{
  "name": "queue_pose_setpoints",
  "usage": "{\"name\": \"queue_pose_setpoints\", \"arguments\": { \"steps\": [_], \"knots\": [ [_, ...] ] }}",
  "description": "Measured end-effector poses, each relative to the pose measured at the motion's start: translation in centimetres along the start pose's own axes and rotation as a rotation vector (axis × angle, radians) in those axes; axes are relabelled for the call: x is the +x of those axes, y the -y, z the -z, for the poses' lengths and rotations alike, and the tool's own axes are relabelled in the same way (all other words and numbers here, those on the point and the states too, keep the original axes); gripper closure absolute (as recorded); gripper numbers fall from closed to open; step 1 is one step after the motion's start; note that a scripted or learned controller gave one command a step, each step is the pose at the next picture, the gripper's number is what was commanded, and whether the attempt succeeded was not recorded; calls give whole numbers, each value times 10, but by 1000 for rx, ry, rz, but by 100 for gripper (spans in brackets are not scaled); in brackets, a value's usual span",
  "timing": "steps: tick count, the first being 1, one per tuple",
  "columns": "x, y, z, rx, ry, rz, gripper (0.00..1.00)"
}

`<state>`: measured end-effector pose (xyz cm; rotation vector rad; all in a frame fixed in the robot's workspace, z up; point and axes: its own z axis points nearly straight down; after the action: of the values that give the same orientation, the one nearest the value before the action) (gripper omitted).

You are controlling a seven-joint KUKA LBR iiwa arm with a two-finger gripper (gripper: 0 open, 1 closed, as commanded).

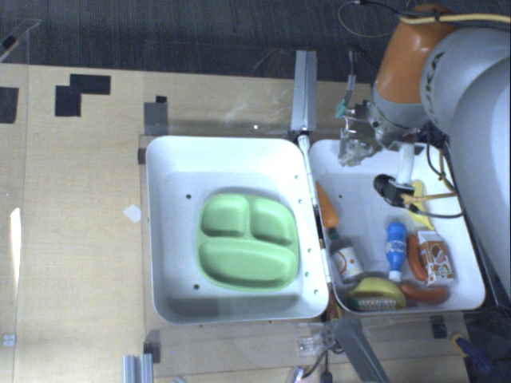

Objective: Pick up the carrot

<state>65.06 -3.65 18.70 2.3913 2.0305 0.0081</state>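
The carrot (324, 206) is a slim orange stick with a dark green end. It lies along the left wall of the right bin (363, 214), pointing toward the front. My gripper (351, 152) hangs over the back left corner of that bin, a short way behind and to the right of the carrot. It is not touching the carrot, and nothing shows in its grip.
A green divided plate (246, 240) lies in the left bin (172, 214). At the front of the right bin crowd a small can (346, 262), a banana (377, 288), a blue bottle (396, 248), a juice box (437, 262) and two sausages (423, 294).
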Motion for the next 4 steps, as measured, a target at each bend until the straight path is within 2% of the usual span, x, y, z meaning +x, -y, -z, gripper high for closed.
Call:
{"name": "queue_pose_setpoints", "arguments": {
  "steps": [1, 2, 3, 4],
  "knots": [
    [67, -9, 202, 0, 0, -213, 100],
    [109, -1, 67, 5, 0, -58, 100],
    [150, 5, 82, 0, -2, 481, 100],
    [154, 6, 77, 1, -2, 462, 100]
  ]
}}
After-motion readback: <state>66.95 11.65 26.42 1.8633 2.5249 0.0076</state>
